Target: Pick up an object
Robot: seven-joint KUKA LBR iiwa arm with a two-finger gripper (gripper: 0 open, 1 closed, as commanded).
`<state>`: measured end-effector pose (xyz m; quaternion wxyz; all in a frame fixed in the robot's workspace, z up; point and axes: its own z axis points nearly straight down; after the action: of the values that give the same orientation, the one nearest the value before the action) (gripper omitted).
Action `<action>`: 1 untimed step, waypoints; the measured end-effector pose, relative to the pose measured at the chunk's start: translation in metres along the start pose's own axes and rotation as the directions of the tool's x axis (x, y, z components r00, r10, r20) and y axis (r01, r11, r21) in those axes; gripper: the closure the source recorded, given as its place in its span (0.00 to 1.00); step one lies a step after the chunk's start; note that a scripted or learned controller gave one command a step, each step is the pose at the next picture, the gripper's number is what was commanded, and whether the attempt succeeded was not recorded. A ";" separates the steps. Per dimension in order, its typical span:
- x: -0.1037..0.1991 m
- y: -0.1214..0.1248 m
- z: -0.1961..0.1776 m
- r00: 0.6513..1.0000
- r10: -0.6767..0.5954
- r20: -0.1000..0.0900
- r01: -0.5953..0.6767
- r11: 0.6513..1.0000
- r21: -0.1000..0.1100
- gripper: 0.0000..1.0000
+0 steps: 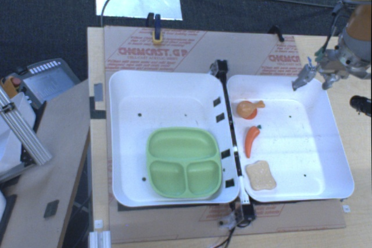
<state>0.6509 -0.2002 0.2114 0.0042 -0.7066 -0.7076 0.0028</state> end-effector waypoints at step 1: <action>0.001 0.002 -0.006 1.000 -0.002 0.002 0.002 1.000 -0.009 0.00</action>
<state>0.6531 -0.1996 0.2170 0.0004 -0.7058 -0.7084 0.0004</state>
